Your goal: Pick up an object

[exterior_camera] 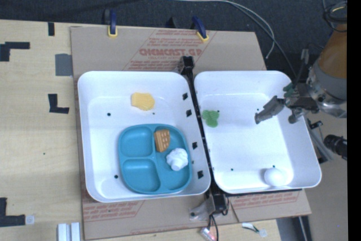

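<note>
No object is held: the two dark fingers of the gripper [277, 111] are seen spread apart over the right-hand shallow white plastic bin [242, 83], with bare bin floor showing between them, so the jaws are released and grasp nothing. The candidates for picking are laid out around them. The small green leafy-looking object [211, 117] lies beyond the fingertips, toward the divider between the bins and at about the jaws' own level across the bin; the round white ball-like object [275, 176] sits nearer the viewer than the jaws, close to the bin's front wall. Further off, in the left-hand white bin [90, 121], a flat yellow piece [142, 101] lies on the floor, and a blue three-compartment plastic tray [135, 175] carries a tan waffle-like piece [162, 140] and a crumpled white lump [177, 158]. The step in hand is judged to be the approach, with no target yet reached. For the next move, the open jaws would need to be carried over one chosen object, most plausibly the green one ahead of the fingertips, centred on it, lowered to the bin floor and closed.
</note>
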Controlling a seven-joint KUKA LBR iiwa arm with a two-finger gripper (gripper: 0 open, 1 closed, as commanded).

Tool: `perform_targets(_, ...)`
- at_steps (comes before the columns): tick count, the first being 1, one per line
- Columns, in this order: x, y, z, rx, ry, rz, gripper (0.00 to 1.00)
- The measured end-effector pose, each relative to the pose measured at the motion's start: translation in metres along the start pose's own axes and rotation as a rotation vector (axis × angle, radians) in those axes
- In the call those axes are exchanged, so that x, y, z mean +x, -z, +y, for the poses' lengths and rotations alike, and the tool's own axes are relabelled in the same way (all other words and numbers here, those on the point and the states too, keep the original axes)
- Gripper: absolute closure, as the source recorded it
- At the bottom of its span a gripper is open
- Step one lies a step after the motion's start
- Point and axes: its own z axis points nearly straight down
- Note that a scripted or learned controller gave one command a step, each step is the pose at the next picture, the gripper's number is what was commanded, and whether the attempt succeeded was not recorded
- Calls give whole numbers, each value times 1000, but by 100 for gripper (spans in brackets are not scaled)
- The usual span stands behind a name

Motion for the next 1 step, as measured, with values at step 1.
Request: perform_targets(1,30,5,78,1,3,1,0)
